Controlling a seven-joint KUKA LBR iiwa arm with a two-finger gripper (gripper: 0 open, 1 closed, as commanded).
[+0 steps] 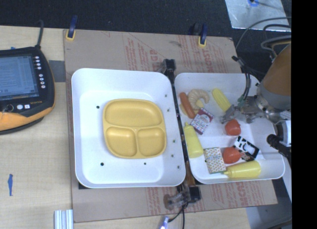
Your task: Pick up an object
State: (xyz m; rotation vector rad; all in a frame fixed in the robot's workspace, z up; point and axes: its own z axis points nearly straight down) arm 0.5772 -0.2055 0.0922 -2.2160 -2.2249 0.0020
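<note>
The right bin [257, 82] holds several small items. Among them are an orange carrot [186, 105], a pale croissant-like piece [199, 95], a yellow corn cob [221, 99], a printed packet [200, 122] and a yellow bottle [192, 142]. Toward the front lie a red tomato [233, 127], a second red piece [231, 154], a black-and-white item [246, 146], a cracker packet [214, 159] and a yellow squeeze bottle [243, 170]. My gripper [238, 113] hangs low in this bin, just above and behind the red tomato, right of the corn cob. Nothing is visibly held.
The left bin [84, 124] carries a yellow divided plate [134, 127]. A tablet in an orange case [22, 86] lies on the bench at far left. The arm's grey and orange body [278, 77] looms over the right bin's far right edge.
</note>
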